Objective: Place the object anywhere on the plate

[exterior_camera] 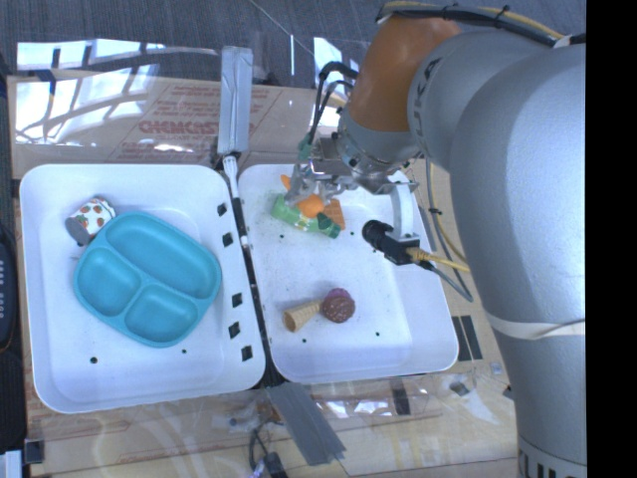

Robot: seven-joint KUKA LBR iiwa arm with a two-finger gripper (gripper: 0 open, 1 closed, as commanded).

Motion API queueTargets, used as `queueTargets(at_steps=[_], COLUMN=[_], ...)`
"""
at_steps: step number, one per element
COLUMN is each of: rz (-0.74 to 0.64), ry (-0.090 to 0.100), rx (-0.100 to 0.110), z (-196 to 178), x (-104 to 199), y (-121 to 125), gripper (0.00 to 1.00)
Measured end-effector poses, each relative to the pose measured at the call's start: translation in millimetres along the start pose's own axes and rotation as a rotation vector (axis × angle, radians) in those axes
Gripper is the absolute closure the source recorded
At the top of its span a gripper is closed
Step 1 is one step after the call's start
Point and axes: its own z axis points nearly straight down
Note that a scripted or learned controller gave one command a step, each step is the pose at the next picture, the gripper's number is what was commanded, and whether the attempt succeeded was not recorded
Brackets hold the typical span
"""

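**Materials and finishes on the desk**

The blue plate [147,277] looks like smooth, slightly glossy plastic. Both white bins [60,366] seem matt plastic, with small specks in the right one. The arm [518,167] has a smooth grey shell with a satin shine and a glossy orange band [393,63]. Behind the bins lies brown printed cardboard [179,122].

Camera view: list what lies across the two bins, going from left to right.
Spotted toy → blue plate → ice cream cone toy, with the green and orange toys under the gripper at about the same place across.
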Motion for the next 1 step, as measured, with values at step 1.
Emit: queueTargets(at_steps=[1], rz=[-0.002], ry=[0.0], rx=[0.003], z=[13.1], x=[69.6], y=[-29.0], gripper=[1.0])
